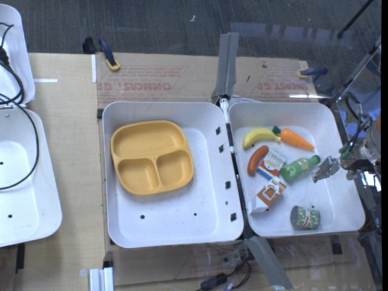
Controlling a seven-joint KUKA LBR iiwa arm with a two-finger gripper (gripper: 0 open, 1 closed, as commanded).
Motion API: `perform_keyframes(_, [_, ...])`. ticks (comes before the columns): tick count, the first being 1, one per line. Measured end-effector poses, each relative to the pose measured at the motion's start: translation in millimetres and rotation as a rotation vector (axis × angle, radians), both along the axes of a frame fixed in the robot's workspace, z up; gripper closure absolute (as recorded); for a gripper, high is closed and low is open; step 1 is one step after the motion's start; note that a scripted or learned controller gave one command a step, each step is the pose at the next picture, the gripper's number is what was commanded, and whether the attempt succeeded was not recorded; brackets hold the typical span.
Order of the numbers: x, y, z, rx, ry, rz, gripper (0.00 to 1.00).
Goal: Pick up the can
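A desk (66,65) seen from above at a slant carries two shallow white bins side by side, on a sheet of brown cardboard (163,77). The cardboard bears red printed lettering that reads reversed and upside down; the words cannot be made out with certainty.

The can (305,217) lies in the right bin (330,117), near the front right corner. It is grey-silver with a green label and rests on its side or tilted; the writing on the label is too small to read.

Just to the left of the can, and slightly farther back, lies a small carton (270,194) in orange and white, with print that cannot be read. Behind the can, toward the middle of the bin, lies a green bottle (297,168) on its side. Left of the bottle, touching or nearly touching it, is a small white box (271,163) with blue and red markings, and beside that a red-orange sausage (256,160). Farther behind the can, near the back wall, a yellow banana (261,137) and an orange carrot (296,139) lie end to end.

The tool (325,169) is over the right side of the right bin, behind the can and to its right, apart from it and just beside the bottle's cap end. I cannot tell how its fingers stand. Nothing shows in its grasp.

Well to the left of the can, the left bin (121,223) holds a yellow divided plate (152,156) with three compartments.
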State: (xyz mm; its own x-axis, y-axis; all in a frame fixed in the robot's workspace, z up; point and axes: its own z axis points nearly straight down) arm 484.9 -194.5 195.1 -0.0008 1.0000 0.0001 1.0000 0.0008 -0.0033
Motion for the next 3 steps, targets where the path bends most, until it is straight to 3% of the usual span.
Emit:
perform_keyframes(1, [20.2, 3.4, 37.5, -0.001, -0.002, -0.02, 0.0])
perform_keyframes(2, [38.7, 43.3, -104.2, 0.0, -0.001, -0.014, 0.0])
perform_keyframes(3, [33.0, 64.3, -46.9, -0.001, -0.002, -0.05, 0.0])
